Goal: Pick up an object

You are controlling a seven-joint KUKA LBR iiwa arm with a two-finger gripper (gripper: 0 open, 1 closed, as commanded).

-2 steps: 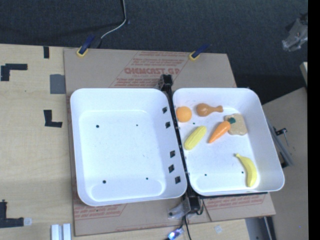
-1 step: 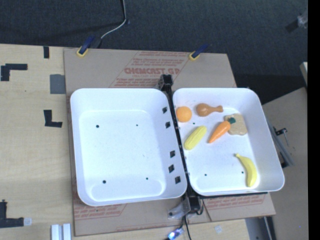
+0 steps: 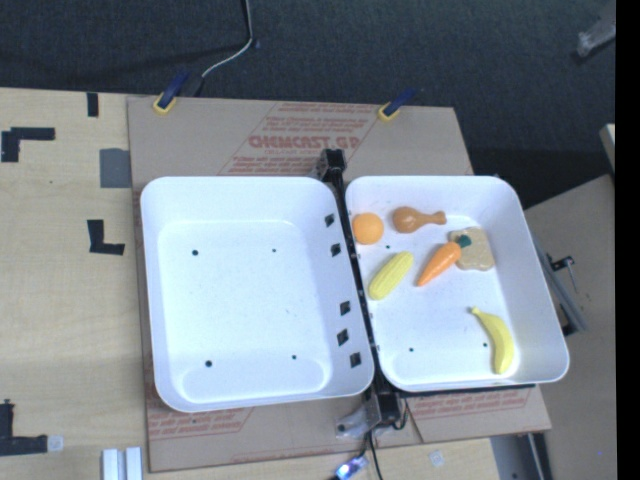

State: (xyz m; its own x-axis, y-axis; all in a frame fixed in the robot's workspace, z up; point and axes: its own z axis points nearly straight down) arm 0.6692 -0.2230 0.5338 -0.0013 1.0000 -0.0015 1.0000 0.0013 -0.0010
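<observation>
Gripper state cannot be told. Right bin: orange and chicken drumstick near the far edge, corn cob by the left wall, carrot touching a biscuit, banana toward the near right corner. Left bin adjoins it.

The place was a robotics lab. Two white bins sat on a brown board clamped to a bench bearing black marks; toy food served as test pieces.
</observation>
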